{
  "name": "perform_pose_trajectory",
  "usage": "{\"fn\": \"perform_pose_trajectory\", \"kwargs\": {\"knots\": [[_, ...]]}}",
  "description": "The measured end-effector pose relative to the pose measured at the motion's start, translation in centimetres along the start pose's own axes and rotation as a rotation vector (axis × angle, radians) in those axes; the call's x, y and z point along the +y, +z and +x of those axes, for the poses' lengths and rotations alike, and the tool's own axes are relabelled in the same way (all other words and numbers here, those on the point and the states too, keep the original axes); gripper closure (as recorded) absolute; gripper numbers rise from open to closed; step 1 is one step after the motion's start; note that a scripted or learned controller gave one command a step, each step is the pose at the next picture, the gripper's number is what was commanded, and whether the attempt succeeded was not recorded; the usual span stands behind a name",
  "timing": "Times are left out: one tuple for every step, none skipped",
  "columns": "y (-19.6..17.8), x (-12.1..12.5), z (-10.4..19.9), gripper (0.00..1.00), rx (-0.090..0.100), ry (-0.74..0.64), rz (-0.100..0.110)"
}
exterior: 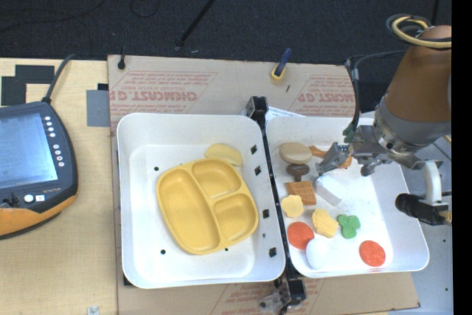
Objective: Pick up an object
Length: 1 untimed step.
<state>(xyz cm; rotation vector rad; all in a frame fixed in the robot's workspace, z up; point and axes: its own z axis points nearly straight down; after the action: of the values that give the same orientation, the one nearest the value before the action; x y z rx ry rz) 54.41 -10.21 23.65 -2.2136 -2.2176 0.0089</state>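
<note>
The right bin (413, 247) holds several toy foods: a tan mushroom (295, 153), a brown cracker (301, 192), two yellow pieces (292, 206) (324, 223), a green broccoli (348, 223), a red tomato (300, 234), a white egg (319, 253) and an orange-red round piece (372, 253). My gripper (334, 160) hangs over the upper middle of this bin, just right of the mushroom and next to a small orange piece (318, 152). A pale block (329, 190) lies right below it. I see nothing held in it.
The left bin (136, 158) carries a yellow divided plate (209, 204) with a pale yellow piece (223, 153) at its far edge. A black divider (267, 181) separates the bins. A tablet (29, 158) sits at the far left of the bench.
</note>
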Motion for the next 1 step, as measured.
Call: {"fn": "perform_pose_trajectory", "kwargs": {"knots": [[-12.24,-3.06,2.75,0.00,-0.002,-0.002,-0.013]]}}
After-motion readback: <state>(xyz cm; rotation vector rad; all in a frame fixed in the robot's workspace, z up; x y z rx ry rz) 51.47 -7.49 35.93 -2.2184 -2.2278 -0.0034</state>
